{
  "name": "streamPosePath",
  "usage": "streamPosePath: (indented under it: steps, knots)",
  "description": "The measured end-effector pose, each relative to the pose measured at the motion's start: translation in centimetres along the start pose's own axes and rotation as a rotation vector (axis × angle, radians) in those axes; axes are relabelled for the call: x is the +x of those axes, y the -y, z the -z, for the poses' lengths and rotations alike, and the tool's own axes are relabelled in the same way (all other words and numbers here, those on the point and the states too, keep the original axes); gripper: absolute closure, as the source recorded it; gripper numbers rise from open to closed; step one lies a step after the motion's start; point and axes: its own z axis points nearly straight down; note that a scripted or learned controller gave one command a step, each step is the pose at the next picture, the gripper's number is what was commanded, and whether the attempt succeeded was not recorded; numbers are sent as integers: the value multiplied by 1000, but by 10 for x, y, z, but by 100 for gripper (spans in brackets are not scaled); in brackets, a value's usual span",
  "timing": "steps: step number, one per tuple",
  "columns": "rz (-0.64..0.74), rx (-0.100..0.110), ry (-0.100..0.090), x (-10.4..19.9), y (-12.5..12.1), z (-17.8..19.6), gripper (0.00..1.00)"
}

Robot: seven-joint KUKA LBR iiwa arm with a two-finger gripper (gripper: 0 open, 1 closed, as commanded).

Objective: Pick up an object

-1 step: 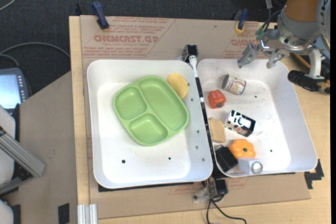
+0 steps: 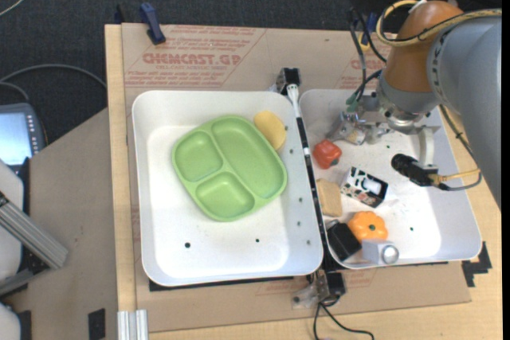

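Note:
My gripper (image 2: 355, 126) hangs over the back of the right bin (image 2: 446, 227), below the orange wrist band. A small red object (image 2: 326, 154) lies just in front and to the left of it, apart from it. Further forward lie a black-and-white patterned item (image 2: 365, 186), a tan block (image 2: 328, 197), an orange pumpkin-shaped toy (image 2: 368, 226), a black block (image 2: 343, 240) and a grey cylinder (image 2: 382, 252). I see nothing held in the gripper.
The left bin (image 2: 151, 195) holds a green divided plate (image 2: 229, 166), with a yellow rounded object (image 2: 271, 128) at its back right corner. A black divider rail (image 2: 305, 163) runs between the bins. The grey arm covers the right bin's back right part.

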Motion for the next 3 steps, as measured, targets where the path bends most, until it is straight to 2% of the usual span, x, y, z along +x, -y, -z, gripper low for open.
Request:
streamPosePath:
  steps: [1,2,3]
  knots:
    - [-1,-1,2,-2,-1,18,100]
    - [4,-14,1,66,39,114,100]
    - [0,-8,2,87,39,107,100]
